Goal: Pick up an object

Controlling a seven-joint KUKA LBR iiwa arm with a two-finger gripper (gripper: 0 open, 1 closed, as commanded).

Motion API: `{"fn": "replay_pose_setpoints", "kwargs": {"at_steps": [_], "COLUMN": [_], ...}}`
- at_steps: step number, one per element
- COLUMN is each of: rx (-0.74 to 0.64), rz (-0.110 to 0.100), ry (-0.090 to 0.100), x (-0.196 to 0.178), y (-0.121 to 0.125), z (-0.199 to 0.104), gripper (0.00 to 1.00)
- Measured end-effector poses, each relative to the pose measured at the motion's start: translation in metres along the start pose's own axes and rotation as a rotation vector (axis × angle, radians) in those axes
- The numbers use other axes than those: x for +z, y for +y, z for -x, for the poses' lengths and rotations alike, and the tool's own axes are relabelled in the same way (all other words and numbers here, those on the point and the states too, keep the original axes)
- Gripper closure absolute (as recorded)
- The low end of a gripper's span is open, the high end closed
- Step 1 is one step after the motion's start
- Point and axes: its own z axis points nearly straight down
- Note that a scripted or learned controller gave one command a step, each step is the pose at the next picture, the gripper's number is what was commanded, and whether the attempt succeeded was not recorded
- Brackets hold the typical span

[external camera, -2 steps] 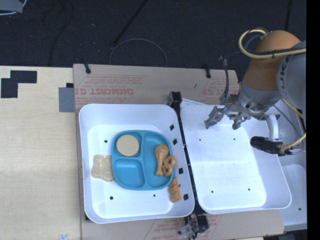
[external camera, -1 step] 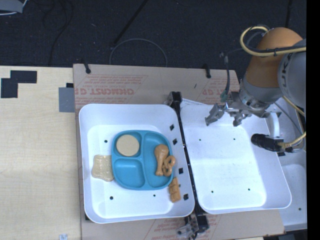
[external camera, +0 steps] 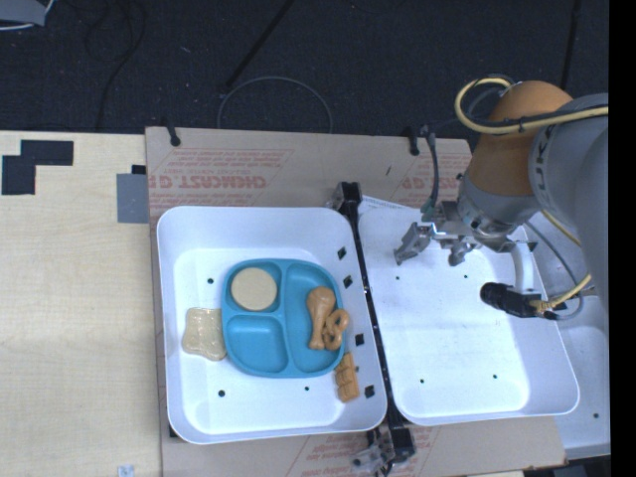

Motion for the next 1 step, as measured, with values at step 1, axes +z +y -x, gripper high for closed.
{"fn": "replay_pose_setpoints", "kwargs": {"at_steps": [1], "rx": [0.001], "rz": [0.0], "ry": [0.0], "x": [0.0537], "y": [-0.0008], "z": [-0.0014], "gripper": [0.0]}}
